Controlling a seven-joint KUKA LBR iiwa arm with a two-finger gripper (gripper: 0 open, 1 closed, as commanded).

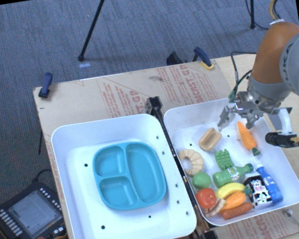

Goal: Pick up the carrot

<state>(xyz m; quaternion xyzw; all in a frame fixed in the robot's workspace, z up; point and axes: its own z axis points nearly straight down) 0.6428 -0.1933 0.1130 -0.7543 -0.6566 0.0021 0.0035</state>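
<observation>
Carrot: lying in the toy-filled bin toward its far right side, green end pointing at the camera.
Step in hand: closing on it is calling for fingers straddling its thick middle, across the width (the tapered end is likely to be slipping out).
Gripper: hanging just over the carrot's far end, fingers splaying wide, clamping nothing.
Arm: reaching in from the right, wrist bending down.
</observation>
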